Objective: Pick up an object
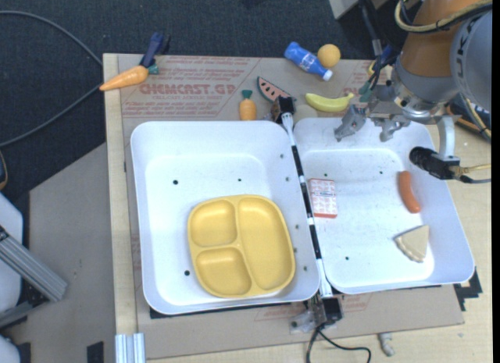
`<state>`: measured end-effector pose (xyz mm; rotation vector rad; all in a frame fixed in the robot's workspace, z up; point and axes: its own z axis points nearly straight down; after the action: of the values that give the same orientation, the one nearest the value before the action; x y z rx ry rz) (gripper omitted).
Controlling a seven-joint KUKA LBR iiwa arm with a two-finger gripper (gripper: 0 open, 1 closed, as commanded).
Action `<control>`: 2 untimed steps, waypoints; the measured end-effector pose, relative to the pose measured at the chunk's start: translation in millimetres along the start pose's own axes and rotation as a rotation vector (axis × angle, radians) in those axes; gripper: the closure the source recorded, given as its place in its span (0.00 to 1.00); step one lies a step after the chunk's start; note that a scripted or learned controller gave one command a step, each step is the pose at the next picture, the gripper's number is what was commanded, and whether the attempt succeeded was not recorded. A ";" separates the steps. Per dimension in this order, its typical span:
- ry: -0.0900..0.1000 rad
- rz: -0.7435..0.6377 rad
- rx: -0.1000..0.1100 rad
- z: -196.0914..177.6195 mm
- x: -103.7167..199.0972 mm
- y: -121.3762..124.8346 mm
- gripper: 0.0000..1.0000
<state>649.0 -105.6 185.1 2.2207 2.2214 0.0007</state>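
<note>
My gripper (369,127) hangs over the far edge of the right bin (367,272); it is open, with nothing between its fingers. Three things lie in that bin: a red-and-white packet (322,197) near its left wall, an orange-red sausage (409,191) toward the right, and a tan sandwich wedge (414,243) at the near right. The sausage sits below and right of the gripper, the packet below and left. In the left bin (156,197) rests a yellow divided plate (241,244).
Behind the bins on the bench lie a banana (328,102) close to the gripper, a blue bottle (306,60), an orange ball (329,55), a watermelon slice (271,90), a small orange toy (248,108) and a carrot (125,79). A black divider (301,190) separates the bins.
</note>
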 end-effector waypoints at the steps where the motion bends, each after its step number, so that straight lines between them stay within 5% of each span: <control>1: -0.001 0.001 0.002 8.8 -73.2 -14.0 0.00; 2: 0.000 0.001 0.002 64.9 -115.4 -32.5 0.00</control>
<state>616.6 -221.1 120.3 2.2225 2.2216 -0.0021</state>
